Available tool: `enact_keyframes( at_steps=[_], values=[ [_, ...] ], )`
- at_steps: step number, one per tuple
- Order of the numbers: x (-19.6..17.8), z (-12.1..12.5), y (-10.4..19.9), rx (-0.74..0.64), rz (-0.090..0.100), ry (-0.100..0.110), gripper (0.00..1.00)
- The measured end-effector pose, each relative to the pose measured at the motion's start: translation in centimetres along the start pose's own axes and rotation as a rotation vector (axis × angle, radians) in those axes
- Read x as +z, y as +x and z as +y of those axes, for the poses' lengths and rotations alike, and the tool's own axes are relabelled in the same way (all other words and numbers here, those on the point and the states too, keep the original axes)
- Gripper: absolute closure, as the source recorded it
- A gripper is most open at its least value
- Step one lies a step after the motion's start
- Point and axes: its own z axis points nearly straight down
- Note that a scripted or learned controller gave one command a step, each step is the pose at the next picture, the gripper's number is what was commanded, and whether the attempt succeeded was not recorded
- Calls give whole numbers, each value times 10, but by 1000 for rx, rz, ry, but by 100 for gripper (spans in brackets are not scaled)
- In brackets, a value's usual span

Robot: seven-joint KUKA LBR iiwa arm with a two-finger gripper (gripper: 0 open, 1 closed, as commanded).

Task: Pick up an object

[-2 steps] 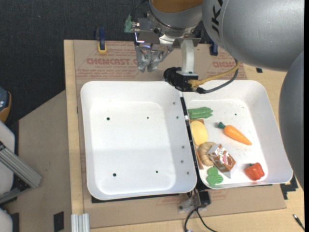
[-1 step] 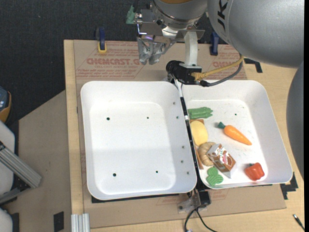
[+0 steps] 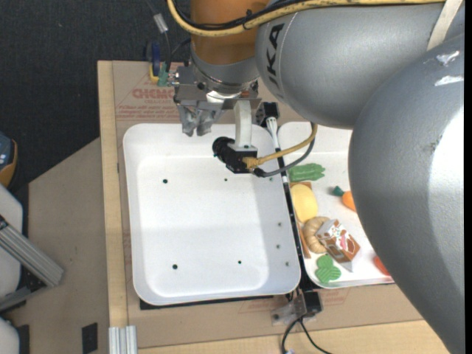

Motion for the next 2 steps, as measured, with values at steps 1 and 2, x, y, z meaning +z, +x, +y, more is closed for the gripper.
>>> enact_keyframes(
  at_steps=[1,2],
  values=[
    [-44,-23,-12,4,4,-14,100],
    [-64,-51,-1,0,4,-12,100]
  ],
)
